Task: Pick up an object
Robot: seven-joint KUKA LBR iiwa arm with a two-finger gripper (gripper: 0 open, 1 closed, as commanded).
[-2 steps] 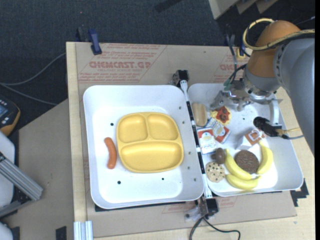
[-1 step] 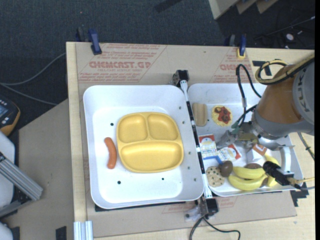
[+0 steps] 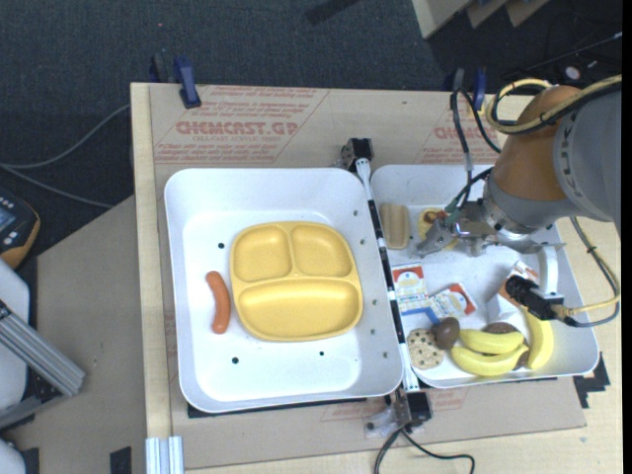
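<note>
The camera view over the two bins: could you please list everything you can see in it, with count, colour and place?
bins: 2, white, side by side on the bench
tray: 1, yellow, three compartments, middle of the left bin
sausage: 1, orange-red, left bin, left of the tray
bananas: 1 bunch, yellow, near corner of the right bin
cookie: 1, tan with dark chips, right bin, near edge
brown ball: 1, dark brown, between cookie and bananas
packets: a few, white with red and blue, middle of the right bin
tan block: 1, far left of the right bin
clamps: 2, blue, far edge of the board
arm: 1, grey with orange band, over the right bin
gripper: 1, metal, low in the right bin's far part
</note>
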